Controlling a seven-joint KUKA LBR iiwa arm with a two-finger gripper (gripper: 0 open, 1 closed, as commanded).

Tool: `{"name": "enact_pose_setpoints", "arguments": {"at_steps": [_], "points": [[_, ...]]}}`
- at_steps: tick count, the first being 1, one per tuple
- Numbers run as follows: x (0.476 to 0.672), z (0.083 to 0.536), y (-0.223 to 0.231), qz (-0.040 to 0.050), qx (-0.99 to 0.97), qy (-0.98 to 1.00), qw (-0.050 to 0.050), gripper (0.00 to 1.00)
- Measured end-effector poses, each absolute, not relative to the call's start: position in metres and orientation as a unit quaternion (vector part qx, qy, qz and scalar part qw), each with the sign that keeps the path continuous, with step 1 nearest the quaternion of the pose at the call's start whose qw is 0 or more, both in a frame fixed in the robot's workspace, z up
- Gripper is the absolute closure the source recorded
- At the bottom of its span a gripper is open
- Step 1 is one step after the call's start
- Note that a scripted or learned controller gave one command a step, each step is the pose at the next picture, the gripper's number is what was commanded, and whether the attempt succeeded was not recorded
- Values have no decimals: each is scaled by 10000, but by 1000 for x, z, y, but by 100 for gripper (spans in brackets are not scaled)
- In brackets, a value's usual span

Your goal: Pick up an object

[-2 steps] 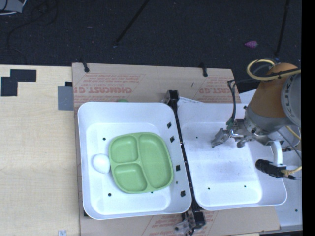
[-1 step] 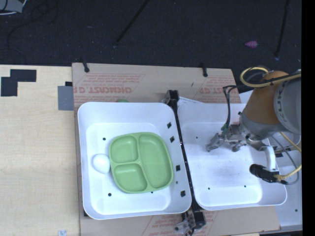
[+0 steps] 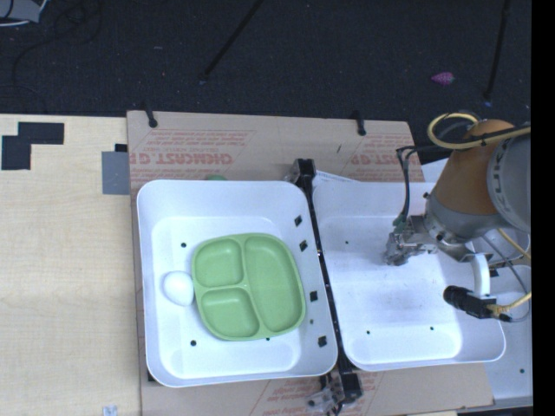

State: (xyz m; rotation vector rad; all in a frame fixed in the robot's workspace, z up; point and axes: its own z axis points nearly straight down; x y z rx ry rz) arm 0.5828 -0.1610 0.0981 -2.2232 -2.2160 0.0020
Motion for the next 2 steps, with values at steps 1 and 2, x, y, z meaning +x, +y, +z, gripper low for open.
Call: {"name": "enact_pose_setpoints", "arguments": {"at_steps": [1,2], "points": [[582,140,-159,-1,-7068,-7075,0,100],[590,201,-155,-12,-7068,-7074,-18,100]]}}
